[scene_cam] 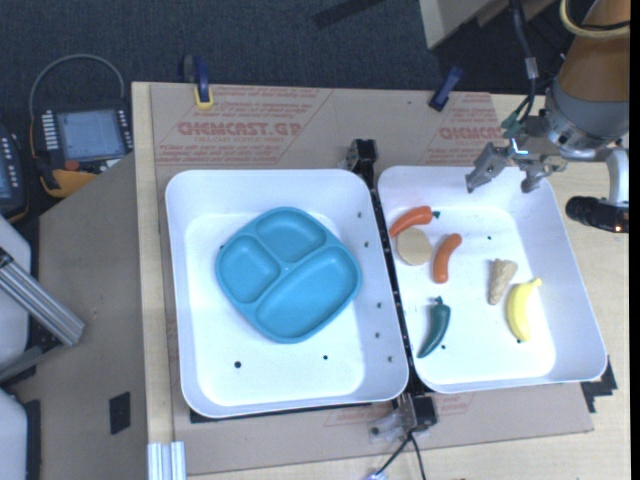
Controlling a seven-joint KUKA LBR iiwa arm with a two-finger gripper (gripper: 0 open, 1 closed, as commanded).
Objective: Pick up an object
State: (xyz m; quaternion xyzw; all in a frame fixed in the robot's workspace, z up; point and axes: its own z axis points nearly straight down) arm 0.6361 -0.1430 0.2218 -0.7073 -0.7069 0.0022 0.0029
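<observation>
The claw (508,173) hangs over the far edge of the right bin (560,363), its two fingers spread apart with nothing between them, so it is released and carrying nothing. Every candidate for picking lies in that bin, nearer me than the claw: a red pepper (411,217) and a pale round piece (413,247) touching it, a sausage (446,254) just beside those, a tan lump (500,280) with a banana (520,308) close against it, and a green pepper (435,328) a bit apart toward the near side. The left bin (200,368) holds just a blue plate (288,273). What worries me is the crowding: the red pepper, round piece and sausage sit so tight that I'd expect a finger coming down among them to land on a neighbour and shove the target away, or pinch two at once. The same goes for the lump and banana. These look like smooth, rounded toys, so an off-centre squeeze could squirt one out sideways. The green pepper, lying alone, seems the safest choice, though it is thin and curved, and a close across the wrong axis might simply miss it.
</observation>
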